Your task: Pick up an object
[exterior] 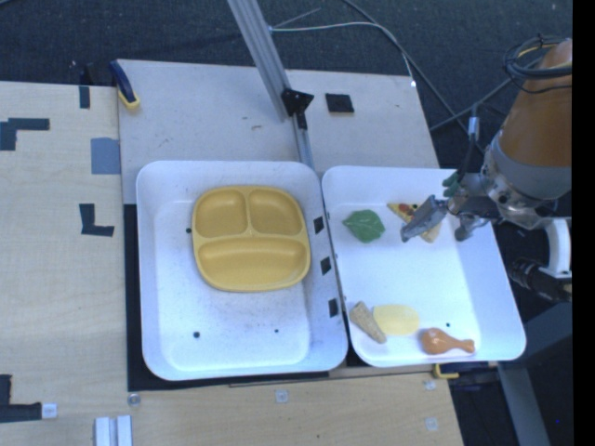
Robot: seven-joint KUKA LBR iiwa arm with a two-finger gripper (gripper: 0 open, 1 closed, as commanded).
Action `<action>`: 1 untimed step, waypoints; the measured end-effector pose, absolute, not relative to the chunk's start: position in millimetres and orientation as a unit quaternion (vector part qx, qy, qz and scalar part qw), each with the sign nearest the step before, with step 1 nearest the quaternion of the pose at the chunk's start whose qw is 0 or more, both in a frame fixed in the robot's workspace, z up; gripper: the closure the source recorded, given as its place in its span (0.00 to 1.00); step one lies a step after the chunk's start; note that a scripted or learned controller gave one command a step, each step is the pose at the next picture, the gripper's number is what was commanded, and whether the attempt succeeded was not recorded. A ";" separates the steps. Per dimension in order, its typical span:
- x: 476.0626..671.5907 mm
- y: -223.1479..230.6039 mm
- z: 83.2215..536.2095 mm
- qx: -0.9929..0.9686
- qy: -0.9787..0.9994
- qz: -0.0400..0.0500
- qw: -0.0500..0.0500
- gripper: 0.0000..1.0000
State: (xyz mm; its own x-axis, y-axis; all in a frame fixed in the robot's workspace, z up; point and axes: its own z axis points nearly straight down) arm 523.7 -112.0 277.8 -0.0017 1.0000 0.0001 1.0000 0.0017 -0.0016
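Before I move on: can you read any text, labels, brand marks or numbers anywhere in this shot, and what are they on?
None: no readable text in this view.
The yellow divided plate and both white bins bear no print.
The dark tape patches on the bench are blank marks, not letters.
The arm shows no legible brand mark.

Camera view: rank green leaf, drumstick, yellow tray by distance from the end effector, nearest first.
From the end effector:
1. Green leaf, right bin, just to its left.
2. Drumstick, right bin's near edge.
3. Yellow tray, left bin.
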 end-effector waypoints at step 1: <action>515.4 -110.2 217.7 -0.707 -0.707 0.002 0.002 0.00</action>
